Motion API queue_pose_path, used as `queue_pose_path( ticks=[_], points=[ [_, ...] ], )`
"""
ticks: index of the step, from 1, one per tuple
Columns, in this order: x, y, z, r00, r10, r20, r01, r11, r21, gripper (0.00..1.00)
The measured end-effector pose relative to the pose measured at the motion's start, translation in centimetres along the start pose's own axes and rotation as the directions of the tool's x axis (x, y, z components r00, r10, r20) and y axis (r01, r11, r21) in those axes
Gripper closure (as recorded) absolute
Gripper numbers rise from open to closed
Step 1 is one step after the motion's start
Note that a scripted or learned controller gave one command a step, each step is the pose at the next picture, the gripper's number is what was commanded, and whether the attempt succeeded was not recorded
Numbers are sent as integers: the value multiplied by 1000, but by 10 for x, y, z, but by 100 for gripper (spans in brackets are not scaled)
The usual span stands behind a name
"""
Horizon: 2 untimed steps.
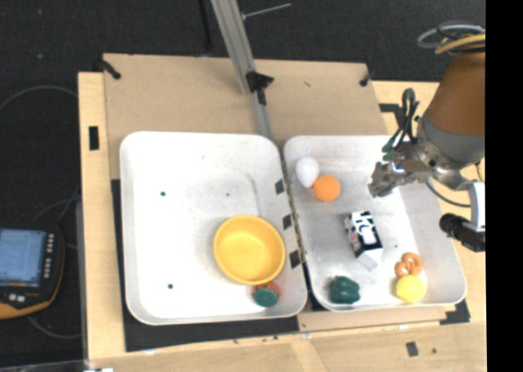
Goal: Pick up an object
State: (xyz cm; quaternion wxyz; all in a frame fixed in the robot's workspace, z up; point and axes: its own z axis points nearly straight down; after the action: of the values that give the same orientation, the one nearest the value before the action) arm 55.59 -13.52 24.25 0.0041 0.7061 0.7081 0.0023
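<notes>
We see the gripper hanging over the upper right part of the right bin, with the orange-banded arm reaching in from the right. Whether the claw is wide or narrow we cannot tell; nothing shows between its tips. We judge that it sits here because it is lining up over the loose items below, none of which it touches.

The right bin holds 6 things. A white ball lies near the upper left corner, with an orange ball touching it or just beside it. A black-and-white box rests tilted near the middle, below and slightly left of the gripper. Along the lower edge sit a dark green toy, a yellow ball and, just above it, a small orange ring-shaped piece. Any of these could serve as the object to pick; the orange ball and the box lie nearest the gripper, so we judge them the likely targets.

The left bin holds 1 yellow bowl near its lower right, upright and open, and a small green-and-red toy tucked against the bowl's lower rim, close to the bin's wall. That spot looks awkward for a straight descent, which may be why the arm works the other bin.
</notes>
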Motion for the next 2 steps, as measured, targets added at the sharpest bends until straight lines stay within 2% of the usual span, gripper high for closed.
queue_pose_path(
  ticks=[1, 2],
  points=[
    [-1, 2, -54, 1000, -1, -1, 1, 1000, 1, 100],
    [40, 11, -52, 1000, -2, -2, 2, 1000, 6, 100]
  ],
)
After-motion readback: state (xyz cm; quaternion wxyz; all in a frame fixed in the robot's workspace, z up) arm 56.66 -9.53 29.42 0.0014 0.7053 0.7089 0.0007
